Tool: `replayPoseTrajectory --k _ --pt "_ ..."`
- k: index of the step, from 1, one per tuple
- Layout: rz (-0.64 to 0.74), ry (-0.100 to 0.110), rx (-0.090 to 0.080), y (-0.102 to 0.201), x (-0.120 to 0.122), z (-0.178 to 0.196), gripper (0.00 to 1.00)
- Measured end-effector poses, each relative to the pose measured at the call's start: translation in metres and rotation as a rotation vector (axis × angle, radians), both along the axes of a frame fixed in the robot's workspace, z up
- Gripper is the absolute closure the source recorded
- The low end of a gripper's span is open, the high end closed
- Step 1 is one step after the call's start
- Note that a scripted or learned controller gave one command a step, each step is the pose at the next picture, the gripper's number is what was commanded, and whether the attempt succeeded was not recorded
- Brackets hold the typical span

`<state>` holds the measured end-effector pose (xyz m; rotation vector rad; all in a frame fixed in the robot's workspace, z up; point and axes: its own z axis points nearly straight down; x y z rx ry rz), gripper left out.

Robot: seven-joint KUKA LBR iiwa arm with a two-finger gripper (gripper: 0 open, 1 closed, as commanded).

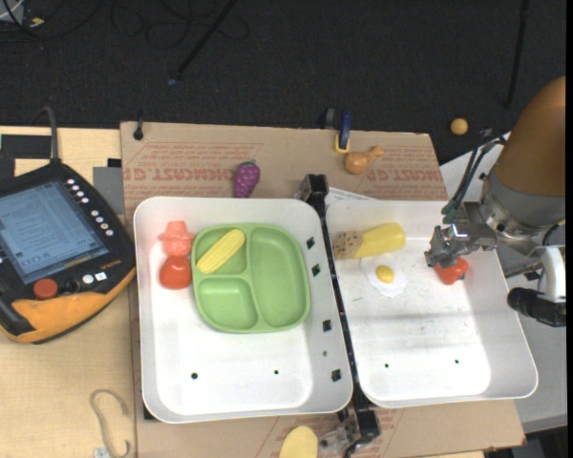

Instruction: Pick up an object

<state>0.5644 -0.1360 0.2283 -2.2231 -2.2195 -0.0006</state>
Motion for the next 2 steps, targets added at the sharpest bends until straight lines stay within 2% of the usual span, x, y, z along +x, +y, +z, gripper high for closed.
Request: replayPoseTrajectory --k 1,2 --pt "0.002 0.005 0.002 0.038 -0.036 0.005 1.00" --pt "-0.001 0.007 0.002 0.059 -0.072 -0.010 1.00"
